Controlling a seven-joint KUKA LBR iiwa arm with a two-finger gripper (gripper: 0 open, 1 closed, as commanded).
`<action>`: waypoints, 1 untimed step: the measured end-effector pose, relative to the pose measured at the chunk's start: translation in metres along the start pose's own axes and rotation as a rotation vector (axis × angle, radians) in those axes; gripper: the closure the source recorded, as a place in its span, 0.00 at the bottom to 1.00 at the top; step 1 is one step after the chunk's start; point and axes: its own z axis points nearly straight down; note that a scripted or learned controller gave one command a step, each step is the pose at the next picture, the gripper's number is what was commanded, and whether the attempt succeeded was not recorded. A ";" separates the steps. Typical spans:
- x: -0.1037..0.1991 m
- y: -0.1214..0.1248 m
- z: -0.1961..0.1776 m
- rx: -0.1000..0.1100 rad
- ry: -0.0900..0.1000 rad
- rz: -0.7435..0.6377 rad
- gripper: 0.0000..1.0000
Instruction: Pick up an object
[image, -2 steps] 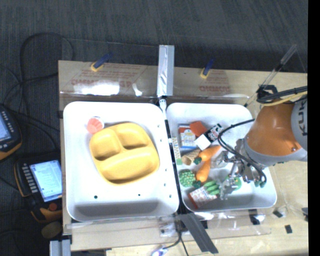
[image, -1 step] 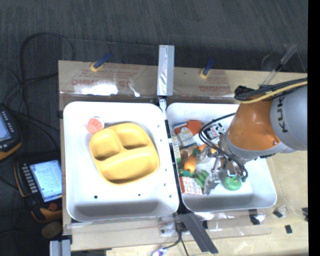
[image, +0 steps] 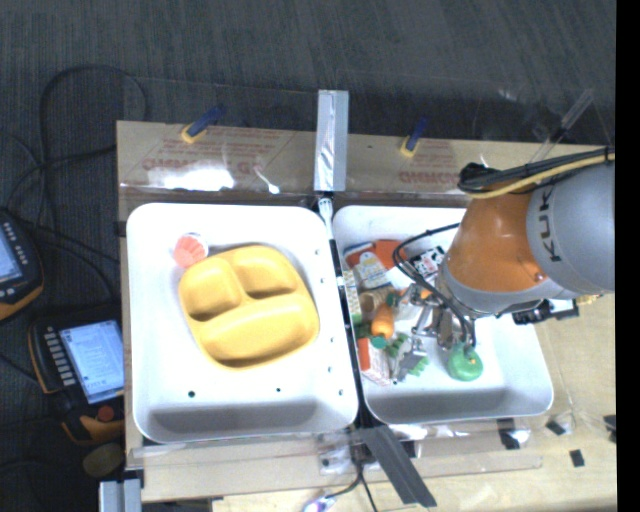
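Green plastic marks the nearest candidate: a small rounded green toy lies toward the near edge of the right bin, just beside the gripper. It is judged to be light, stiff and somewhat slick, so a pinch across its narrower middle would be favoured over a grip on its curved top. The gripper is seen low in the bin, in among the clutter, with nothing visibly caught in it; whether it is spread or pressed together cannot be told from this slant.

Slightly farther in, an orange piece and small green bits are packed close together, where a clean grasp is judged harder, since neighbours may be nudged or trapped. Beyond these, flat printed packets lie against the bin's far wall; they are judged thin and flimsy, poorly suited to a two-finger pinch from above.

In the left bin, a yellow divided tray is seen, wide and rigid, with a small pink object touching or nearly touching its far corner.
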 end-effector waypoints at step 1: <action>-0.078 0.010 0.002 0.010 0.006 -0.070 0.00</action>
